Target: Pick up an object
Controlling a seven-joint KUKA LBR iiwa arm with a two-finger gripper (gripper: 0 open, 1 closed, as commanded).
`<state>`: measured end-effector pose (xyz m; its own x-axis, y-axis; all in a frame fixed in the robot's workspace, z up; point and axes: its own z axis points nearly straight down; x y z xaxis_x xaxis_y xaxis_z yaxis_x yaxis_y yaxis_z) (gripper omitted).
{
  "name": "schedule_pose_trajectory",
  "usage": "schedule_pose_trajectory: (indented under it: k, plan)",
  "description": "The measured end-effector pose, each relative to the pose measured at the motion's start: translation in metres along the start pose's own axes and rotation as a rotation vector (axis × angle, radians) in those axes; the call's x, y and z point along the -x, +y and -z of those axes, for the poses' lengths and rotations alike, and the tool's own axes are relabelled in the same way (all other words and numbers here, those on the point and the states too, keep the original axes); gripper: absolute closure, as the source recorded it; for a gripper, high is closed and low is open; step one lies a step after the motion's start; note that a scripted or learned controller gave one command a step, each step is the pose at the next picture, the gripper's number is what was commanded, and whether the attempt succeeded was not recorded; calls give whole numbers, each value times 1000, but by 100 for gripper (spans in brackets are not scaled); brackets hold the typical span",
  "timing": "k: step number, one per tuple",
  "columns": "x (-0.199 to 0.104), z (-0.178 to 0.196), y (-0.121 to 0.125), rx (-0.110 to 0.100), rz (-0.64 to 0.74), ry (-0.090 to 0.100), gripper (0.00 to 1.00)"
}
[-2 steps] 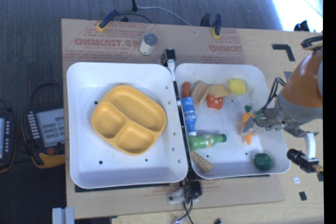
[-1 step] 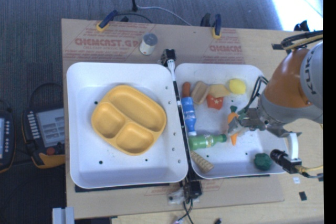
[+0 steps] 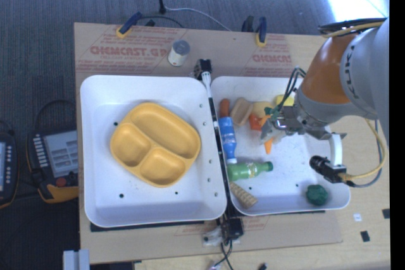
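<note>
Grey carpet surrounds the worktop (image 3: 95, 60), where the right bin (image 3: 285, 202) holds the clutter. Over that bin's middle hangs the tool (image 3: 271, 128); whether it is wide or narrow I cannot tell. An orange piece (image 3: 268, 146) lies just below it, near a red one (image 3: 255, 122). Crowded neighbours could probably deflect a grasp.

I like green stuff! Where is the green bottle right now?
The green plastic bottle lies on its side in the right white bin, near that bin's left wall, just below the blue bottle and above a brown waffle cone.
</note>
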<state>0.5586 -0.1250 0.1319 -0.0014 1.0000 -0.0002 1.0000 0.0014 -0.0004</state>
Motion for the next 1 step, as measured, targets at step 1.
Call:
schedule_pose_trajectory:
  k: [1]
  plan:
    - [-31, 98, 3, 1, -1, -1, 100]
